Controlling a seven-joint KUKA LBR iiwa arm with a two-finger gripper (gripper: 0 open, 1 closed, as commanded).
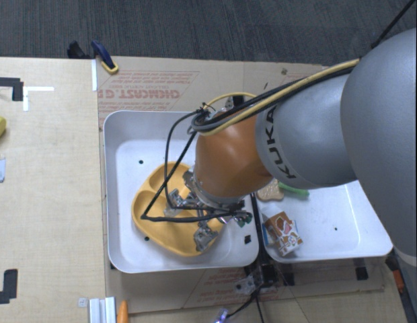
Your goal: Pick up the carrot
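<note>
A: Where's the gripper (207, 233) rn?

B: Low in the left bin (121, 180), over the yellow divided plate (151, 207), near its lower-right edge. Can't tell if it's open or closed, since the wrist and cables crowd it. Nothing visibly held.

A: And the carrot?

B: Best guess it's the tan piece (269, 192) w/ a green stem (296, 192), in the right bin (370, 241), tucked against the orange wrist band (229, 160). It's partly covered, so not 100% sure.

A: So which way from the gripper?

B: Up and to the right in the view, across the wall btwn the two bins. Near, but in the wrong bin.

A: Long axis?

B: Approx left-right, green end pointing right, tan end running under the arm.

A: Anything in the way?

B: A small printed carton (284, 233) sits just below it in the same bin, apart from it. IMO the gripper needs to lift clear of the plate, cross the wall, then close across the carrot's short side, i.e. front-to-back.
</note>
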